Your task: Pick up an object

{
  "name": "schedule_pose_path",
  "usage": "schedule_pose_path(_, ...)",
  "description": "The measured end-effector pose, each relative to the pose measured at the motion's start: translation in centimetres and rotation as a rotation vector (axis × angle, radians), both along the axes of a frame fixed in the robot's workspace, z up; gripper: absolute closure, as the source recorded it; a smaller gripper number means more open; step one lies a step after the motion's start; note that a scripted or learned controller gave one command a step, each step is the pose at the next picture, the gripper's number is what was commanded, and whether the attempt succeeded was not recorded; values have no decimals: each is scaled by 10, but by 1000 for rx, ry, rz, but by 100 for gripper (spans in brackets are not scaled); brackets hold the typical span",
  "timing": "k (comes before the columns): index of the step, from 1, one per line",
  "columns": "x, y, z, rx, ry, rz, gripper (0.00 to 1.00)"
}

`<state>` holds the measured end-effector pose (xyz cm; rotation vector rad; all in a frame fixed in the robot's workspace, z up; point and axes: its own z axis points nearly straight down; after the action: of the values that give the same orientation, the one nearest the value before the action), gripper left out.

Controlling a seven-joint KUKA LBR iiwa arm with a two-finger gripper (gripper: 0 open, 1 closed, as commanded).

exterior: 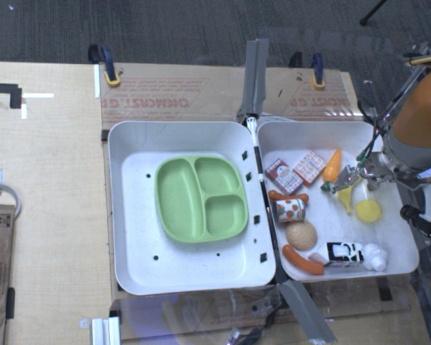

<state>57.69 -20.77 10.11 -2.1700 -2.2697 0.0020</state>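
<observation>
While the arm is reaching in from three o'clock, the nearest things are lying along the six o'clock edge of the right bin (409,261): an orange sausage (302,260) at about seven o'clock, a small black-and-white toy car (344,253) just beside it, and a white fluffy lump (374,258) touching the car's three o'clock end. A little farther up, a tan round ball (301,234) is sitting just above the sausage, and a small can with a red and white label (289,209) is lying just above the ball, touching a second orange sausage (275,196) partly hidden behind it. A yellow lemon-like fruit (368,210) is resting toward the bin's three o'clock side, with a yellow banana-like piece (345,196) just beside it at ten o'clock.

Above these, the gripper (343,182) is hanging low over the bin's middle, close to the yellow piece and to an orange carrot (332,165) standing at its eleven o'clock; whether its claw is spread or pressed together, I cannot tell, and nothing is visibly sitting between its fingers. Two red and white packets (294,172) are lying side by side at the bin's eleven o'clock.

At nine o'clock the left bin (129,192) is holding a green divided plate (201,198) near its centre. Farthest away, two clamps (108,67) are gripping the cardboard sheet (201,92) at twelve o'clock.
</observation>
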Motion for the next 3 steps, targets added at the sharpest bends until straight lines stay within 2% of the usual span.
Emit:
schedule_pose_path(1,10,-6,-9,11,-1,43,0)
schedule_pose_path(2,9,-9,0,3,-3,41,100)
schedule_pose_path(3,34,44,113,-1,-3,56,100)
